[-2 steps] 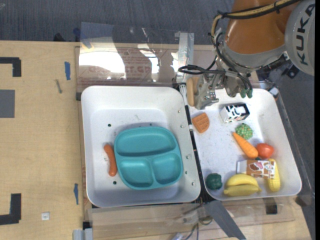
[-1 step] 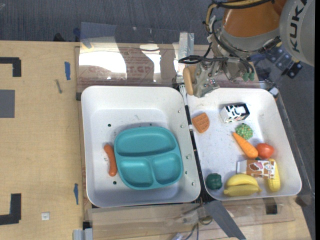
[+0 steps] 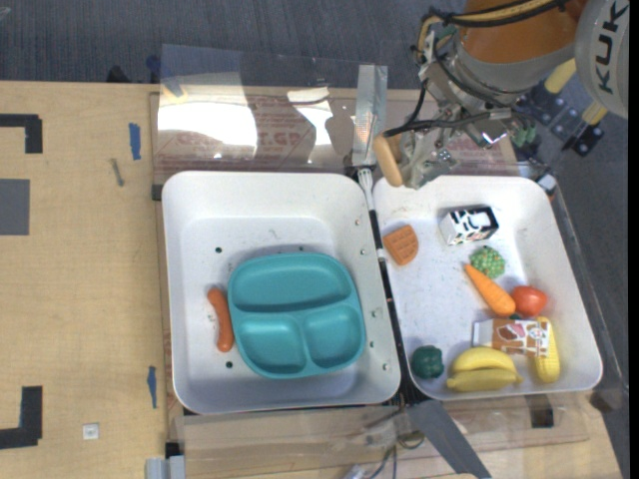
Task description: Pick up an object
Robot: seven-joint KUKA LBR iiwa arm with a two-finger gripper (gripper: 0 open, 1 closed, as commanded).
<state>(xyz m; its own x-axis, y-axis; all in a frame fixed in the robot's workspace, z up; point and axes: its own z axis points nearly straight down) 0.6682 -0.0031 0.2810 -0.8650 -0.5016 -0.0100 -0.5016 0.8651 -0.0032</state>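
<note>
Nearest the camera, along the front wall of the right-hand shallow white bin (image 3: 574,267), lie a dark green round toy vegetable (image 3: 427,361), a yellow plastic banana (image 3: 483,368), a small orange-and-white juice carton (image 3: 518,336) and a yellow corn cob (image 3: 546,357). Behind the carton in that bin sit a red tomato (image 3: 529,299), an orange carrot (image 3: 488,288) lying aslant, a green knobbly broccoli head (image 3: 487,261), a black-and-white cow-patterned milk box (image 3: 469,225) and a flat orange ridged cracker-like piece (image 3: 401,244) near the bin's left wall. Just past the bin's back left corner, the two-finger gripper (image 3: 424,163) hangs below the grey arm's orange band (image 3: 519,13); a tan, bread-stick-shaped piece (image 3: 387,160) stands tilted just beside it, and whether the fingers are apart or together cannot be told. Left of that bin, the other white bin (image 3: 190,218) holds a teal three-compartment plastic plate (image 3: 296,311) with an orange-red sausage (image 3: 222,318) beside its left edge.
</note>
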